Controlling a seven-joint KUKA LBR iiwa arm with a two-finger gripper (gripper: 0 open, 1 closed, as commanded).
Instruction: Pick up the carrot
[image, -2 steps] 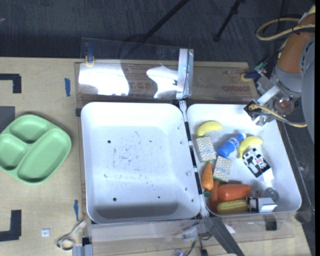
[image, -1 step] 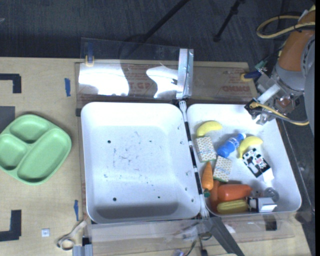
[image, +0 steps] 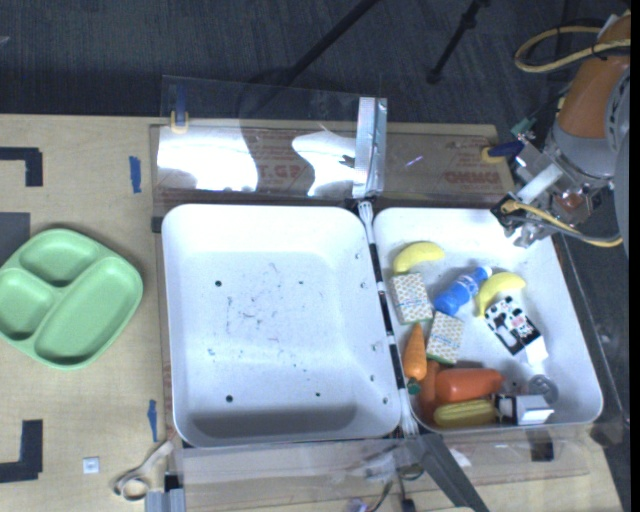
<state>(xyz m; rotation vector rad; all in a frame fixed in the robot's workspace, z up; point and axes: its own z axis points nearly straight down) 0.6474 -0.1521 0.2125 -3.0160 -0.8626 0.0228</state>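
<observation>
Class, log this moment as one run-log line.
carrot: right bin, left edge | claw: above bin's far right corner | grasp: not yet

Faint reddish print on the cardboard strip (image: 300, 170) is too blurred to read.

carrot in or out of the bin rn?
In. The carrot lies in the right bin, against its left wall beside a patterned packet; the claw is over the far-right corner.
</observation>
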